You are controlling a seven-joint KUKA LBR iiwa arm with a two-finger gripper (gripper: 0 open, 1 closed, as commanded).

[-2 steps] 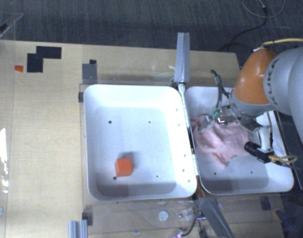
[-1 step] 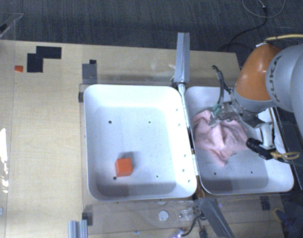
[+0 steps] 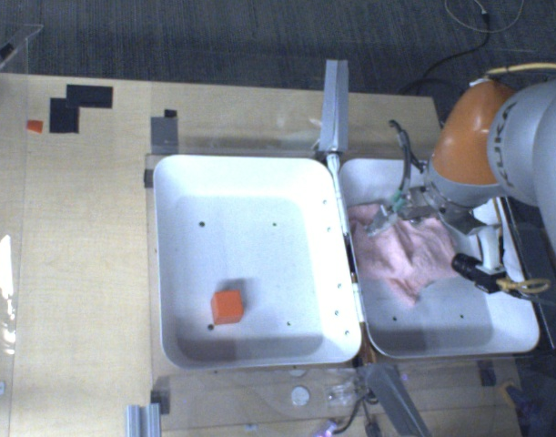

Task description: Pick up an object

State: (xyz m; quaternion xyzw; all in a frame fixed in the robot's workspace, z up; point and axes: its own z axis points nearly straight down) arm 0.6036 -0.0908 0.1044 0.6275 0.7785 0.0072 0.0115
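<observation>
Rightward, fingers [image 3: 393, 215] over pink cloth [image 3: 412, 255] near bin's divider edge; grip state unclear.

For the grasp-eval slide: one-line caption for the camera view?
KUKA arm's claw down on pink cloth in the right bin; orange block sits in the left bin.

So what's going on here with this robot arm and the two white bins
A grey arm with an orange band reaches in from the right over the right bin. Its gripper sits low at the upper edge of a crumpled pink cloth lying in that bin, apparently going for it. Whether it has a grip can't be seen. An orange block rests untouched in the left bin.
</observation>
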